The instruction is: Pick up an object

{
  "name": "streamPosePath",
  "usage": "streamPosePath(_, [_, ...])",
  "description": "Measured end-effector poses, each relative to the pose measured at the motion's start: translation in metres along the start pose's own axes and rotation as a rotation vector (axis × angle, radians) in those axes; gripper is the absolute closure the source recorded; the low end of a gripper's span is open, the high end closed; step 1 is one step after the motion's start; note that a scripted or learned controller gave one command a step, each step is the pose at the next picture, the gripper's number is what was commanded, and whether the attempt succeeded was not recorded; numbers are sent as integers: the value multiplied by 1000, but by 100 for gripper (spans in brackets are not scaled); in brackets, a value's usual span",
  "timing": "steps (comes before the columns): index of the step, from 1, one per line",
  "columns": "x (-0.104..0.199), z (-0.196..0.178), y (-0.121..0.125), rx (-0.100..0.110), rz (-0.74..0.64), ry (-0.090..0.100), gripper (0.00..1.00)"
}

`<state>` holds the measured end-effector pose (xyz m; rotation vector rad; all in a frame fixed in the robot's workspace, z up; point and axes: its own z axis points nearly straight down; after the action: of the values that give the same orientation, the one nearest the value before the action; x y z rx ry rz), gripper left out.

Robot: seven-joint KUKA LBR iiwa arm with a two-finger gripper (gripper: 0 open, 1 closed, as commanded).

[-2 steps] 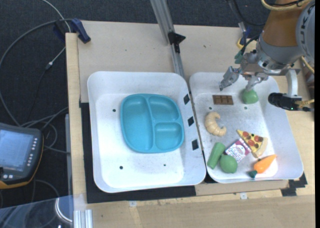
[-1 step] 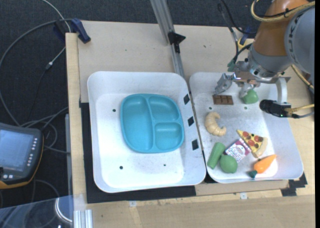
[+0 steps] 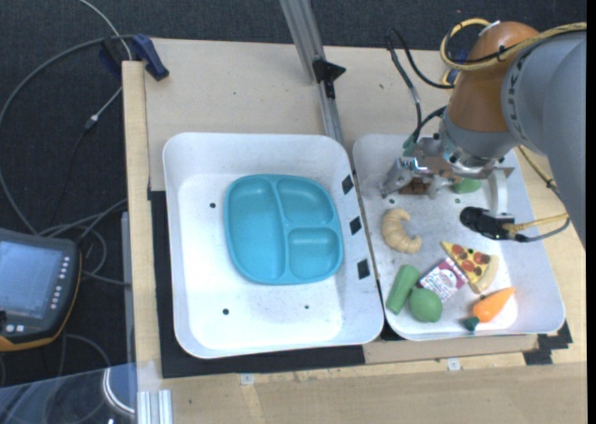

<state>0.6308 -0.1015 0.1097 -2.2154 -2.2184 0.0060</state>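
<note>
right bin (image 3: 549,306) holds carrot (image 3: 491,306), croissant (image 3: 400,229); left bin (image 3: 186,170) a blue tray (image 3: 282,227); claw (image 3: 430,173) state unclear.

Right bin (image 3: 549,306): you have bare floor mid-left; croissant (image 3: 401,229), pizza slice (image 3: 470,264), carrot (image 3: 491,305), green items crowd the front.

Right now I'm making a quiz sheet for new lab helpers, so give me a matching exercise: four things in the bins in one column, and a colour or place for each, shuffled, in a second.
Things:
1. divided plate
2. croissant
3. carrot
4. pizza slice

Colour or place:
A. orange, near the right bin's front right corner
B. turquoise, alone in the left bin
C. triangular, red and yellow, just above the carrot in the view
D. tan and curved, near the right bin's left wall

Pairs: 1-B, 2-D, 3-A, 4-C
</note>
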Motion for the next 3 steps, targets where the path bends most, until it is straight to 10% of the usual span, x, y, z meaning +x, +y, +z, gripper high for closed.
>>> streamPosePath(1, [0, -15, 2, -8, 0, 0, 100])
streamPosePath(3, [12, -121, 4, -14, -1, -2, 100])
